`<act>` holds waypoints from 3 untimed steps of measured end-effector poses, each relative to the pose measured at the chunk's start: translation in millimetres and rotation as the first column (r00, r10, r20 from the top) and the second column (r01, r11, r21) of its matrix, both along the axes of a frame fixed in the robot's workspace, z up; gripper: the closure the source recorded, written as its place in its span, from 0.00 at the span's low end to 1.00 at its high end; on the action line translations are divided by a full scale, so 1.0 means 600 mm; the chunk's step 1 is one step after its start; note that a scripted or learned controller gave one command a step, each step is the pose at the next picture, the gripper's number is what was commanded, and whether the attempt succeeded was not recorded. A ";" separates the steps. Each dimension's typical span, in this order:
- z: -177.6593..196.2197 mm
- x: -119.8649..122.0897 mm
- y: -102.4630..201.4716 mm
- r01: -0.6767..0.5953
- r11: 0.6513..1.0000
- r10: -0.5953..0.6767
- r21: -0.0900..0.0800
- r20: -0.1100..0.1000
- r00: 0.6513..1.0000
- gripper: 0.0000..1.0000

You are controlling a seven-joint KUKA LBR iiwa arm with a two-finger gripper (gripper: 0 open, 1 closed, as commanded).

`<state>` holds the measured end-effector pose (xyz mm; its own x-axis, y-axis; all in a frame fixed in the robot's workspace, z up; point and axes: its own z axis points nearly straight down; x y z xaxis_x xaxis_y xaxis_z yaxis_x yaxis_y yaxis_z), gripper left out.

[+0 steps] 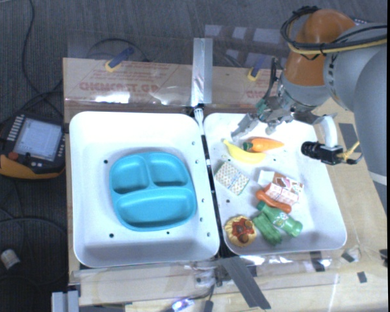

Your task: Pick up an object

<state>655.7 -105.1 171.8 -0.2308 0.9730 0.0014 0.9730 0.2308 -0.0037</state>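
- The metal end effector [259, 117] hangs over the back of the right bin [325, 203]; its finger spread cannot be told, and nothing shows in its grip.
- Just below it lie a smooth orange carrot [266, 144] and a curved yellow banana [237, 153], touching.
- Nearer the front: a checkered packet [232, 176], a red-and-white carton [285, 189], a green bottle [275, 223], a round pizza [240, 230].
- The left bin [91, 226] holds a glossy blue divided plate [153, 190].

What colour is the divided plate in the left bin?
Light blue, a plain turquoise shade. The divided plate shows clearly in the camera view, lying in the left bin.
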 end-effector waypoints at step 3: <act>0.095 -0.040 0.016 -0.322 0.947 0.322 0.001 0.004 0.947 1.00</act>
